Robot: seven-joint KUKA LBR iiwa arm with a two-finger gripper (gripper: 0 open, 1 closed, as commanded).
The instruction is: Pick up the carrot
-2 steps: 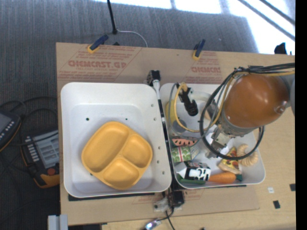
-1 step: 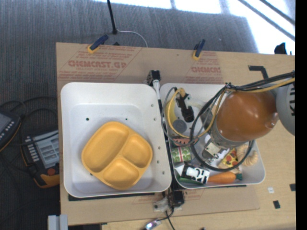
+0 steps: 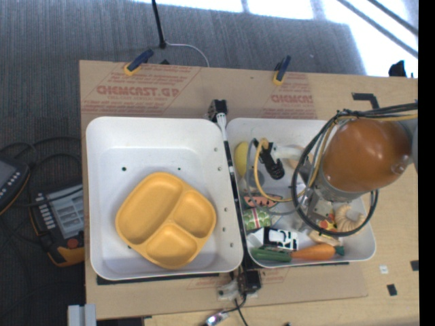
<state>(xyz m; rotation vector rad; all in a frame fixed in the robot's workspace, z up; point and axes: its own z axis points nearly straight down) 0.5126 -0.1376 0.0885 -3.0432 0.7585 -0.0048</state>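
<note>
Both white bins (image 3: 102,182) look like smooth moulded plastic with a slight sheen. The yellow divided plate (image 3: 166,217) in the left bin appears matt plastic, smooth, without glare. The bench top (image 3: 136,90) looks like brown protective paper, matt, printed in red. The arm's orange band (image 3: 363,153) is glossy and reflects light. The carrot (image 3: 312,252), at the right bin's near edge, has a smooth, faintly shiny skin, likely plastic. The floor beyond the bench looks like ribbed grey carpet.
</note>
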